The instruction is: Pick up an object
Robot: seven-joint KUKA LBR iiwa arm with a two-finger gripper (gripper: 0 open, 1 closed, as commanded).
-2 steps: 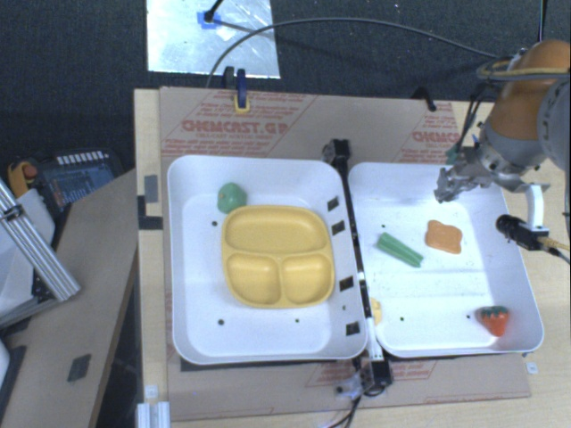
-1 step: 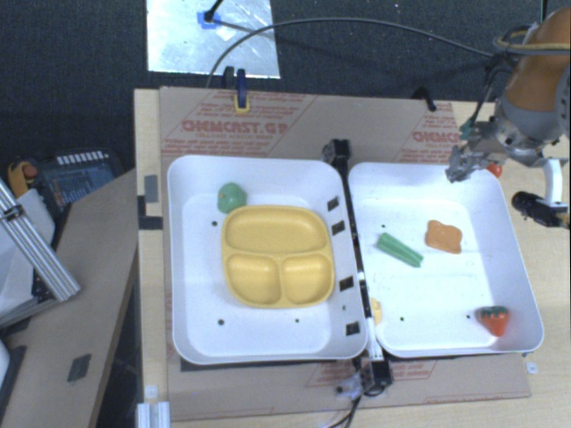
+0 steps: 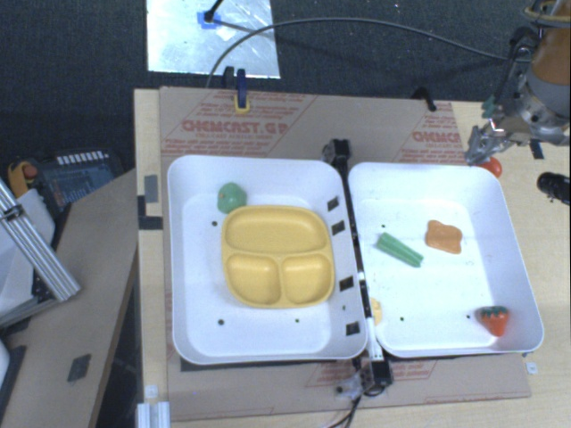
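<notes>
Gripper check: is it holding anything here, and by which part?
The gripper hangs over the right bin's far corner with a small red-orange object at its fingertips; a hold cannot be told.

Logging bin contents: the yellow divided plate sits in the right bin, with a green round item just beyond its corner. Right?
Not quite. The camera view shows the yellow divided plate in the left bin, not the right one. The rest holds: the green round item lies just beyond the plate's far left corner.
</notes>
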